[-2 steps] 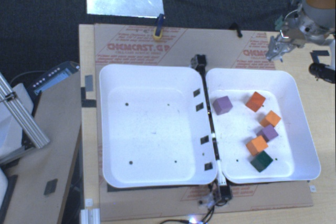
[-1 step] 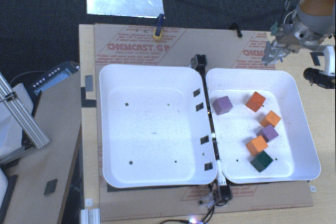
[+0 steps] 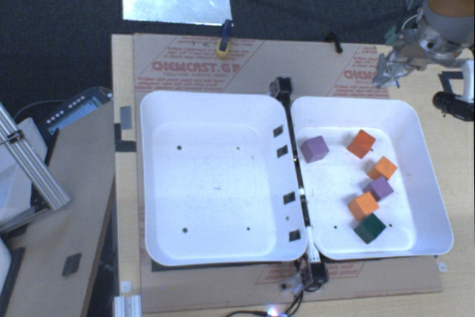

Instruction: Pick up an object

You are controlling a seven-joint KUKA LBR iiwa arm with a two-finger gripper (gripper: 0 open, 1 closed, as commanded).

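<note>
Right bin (image 3: 427, 159): six loose blocks, purple cube (image 3: 314, 148) apart near the divider, none yet picked; hand (image 3: 387, 76) poised beyond its far rim, finger state indiscernible, carrying nothing visible.

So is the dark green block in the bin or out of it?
In. The dark green block lies on the floor of the right bin, near its front edge, just below an orange block.
</note>
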